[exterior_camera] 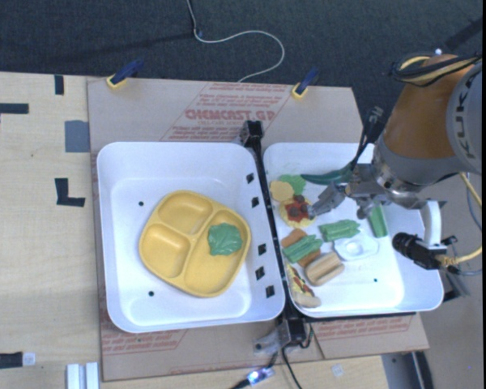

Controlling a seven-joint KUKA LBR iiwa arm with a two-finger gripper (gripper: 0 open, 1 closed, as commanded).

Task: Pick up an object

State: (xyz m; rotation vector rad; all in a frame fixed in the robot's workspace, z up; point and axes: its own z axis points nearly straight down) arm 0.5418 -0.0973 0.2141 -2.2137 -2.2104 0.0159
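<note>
Gripper (328, 198) low in right bin (389, 297), fingers apart, clamped on nothing, just beside red toy food (296, 211). Green leaf toy (224, 239) on yellow divided plate (170, 245), left bin (121, 217).

I could not read the jaws' opening. The arm (437, 128) ran off the right edge and covered part of the right bin (389, 298) behind the jaws.
</note>
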